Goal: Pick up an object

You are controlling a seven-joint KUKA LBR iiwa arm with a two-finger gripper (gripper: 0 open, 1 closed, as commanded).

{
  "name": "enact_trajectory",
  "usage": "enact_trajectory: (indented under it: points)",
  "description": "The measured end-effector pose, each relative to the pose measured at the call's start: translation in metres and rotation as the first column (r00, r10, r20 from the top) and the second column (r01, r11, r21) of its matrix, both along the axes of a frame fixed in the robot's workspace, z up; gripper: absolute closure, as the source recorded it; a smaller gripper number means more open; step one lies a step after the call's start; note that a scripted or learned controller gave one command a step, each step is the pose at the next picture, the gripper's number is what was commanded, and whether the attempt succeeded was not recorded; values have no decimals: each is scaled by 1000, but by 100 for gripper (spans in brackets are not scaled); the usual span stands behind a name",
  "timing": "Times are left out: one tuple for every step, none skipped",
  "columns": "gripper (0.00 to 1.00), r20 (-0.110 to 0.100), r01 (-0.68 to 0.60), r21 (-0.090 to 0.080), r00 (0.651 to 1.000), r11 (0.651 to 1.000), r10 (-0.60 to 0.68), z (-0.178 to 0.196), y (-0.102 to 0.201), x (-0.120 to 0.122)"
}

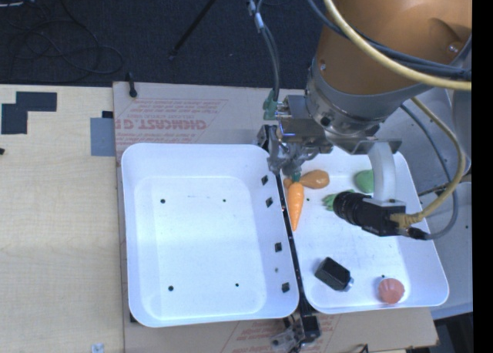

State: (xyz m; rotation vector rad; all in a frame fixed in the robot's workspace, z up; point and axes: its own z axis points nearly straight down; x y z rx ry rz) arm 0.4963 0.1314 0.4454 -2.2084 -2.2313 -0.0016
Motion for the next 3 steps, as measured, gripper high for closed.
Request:
enact_trajectory:
  points:
    - [100,-7,4,-4,1000,1000,-4,-38,52,-17]
    - [100,-6,3,-4,1000,1000,-3,-59,115,-22]
    - [0,-3,9,-5,1000,1000,-9,-57,112,-21]
